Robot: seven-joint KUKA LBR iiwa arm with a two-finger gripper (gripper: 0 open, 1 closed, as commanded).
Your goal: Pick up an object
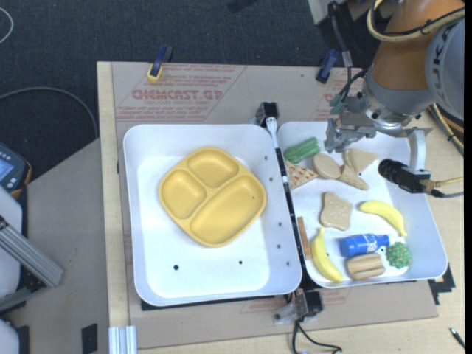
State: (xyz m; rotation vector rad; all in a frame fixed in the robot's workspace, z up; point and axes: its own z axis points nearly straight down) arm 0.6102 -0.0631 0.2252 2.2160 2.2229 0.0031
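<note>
Grey arm with an orange band reaches over the right bin [435, 231] on the bench — its claw [341, 140] hangs above a green piece [302, 150] and a tan oval [327, 166]; whether it is open, I cannot tell. The left bin [147, 198] holds a yellow plate [212, 195].

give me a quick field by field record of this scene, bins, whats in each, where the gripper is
left bin: holds a yellow divided plate
right bin: holds toy food
far end of right bin: green piece, cracker, tan pieces
middle: bread slice, banana
near end: second banana, blue can, hot dog, grapes
gripper: over the far end of the right bin, just above the tan pieces
held object: none seen between the fingers
fingers open or shut: cannot tell
</note>
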